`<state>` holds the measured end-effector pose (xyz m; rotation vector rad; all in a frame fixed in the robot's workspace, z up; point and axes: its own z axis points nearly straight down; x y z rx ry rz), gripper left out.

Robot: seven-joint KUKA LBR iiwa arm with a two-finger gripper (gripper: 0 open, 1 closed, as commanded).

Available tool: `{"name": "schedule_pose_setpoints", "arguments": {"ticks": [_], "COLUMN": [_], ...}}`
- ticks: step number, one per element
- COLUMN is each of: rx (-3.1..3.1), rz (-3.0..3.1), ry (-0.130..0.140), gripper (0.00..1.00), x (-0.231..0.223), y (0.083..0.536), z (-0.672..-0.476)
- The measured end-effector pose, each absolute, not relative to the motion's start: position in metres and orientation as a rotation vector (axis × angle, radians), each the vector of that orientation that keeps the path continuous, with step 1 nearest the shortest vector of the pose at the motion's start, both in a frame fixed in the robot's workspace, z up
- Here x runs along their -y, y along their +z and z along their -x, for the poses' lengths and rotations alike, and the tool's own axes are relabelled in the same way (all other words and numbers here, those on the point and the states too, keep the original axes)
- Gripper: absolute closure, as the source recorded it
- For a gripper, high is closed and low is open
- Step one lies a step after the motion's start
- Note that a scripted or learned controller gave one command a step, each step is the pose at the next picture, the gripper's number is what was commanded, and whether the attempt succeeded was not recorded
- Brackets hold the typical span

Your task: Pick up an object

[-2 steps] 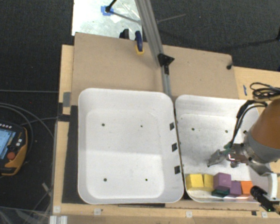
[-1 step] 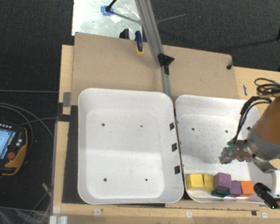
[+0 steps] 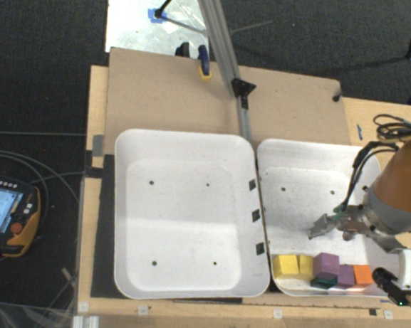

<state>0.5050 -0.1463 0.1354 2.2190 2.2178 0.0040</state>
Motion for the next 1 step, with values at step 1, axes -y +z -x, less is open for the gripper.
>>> {"name": "schedule_pose_setpoints", "arguments": {"ticks": [1], "rx": [-2.218], "rz": [-2.214], "ry": [0.007], "gripper": [1.0], "x": [0.1466], "y": [0.1466], "z": [-0.5063]}}
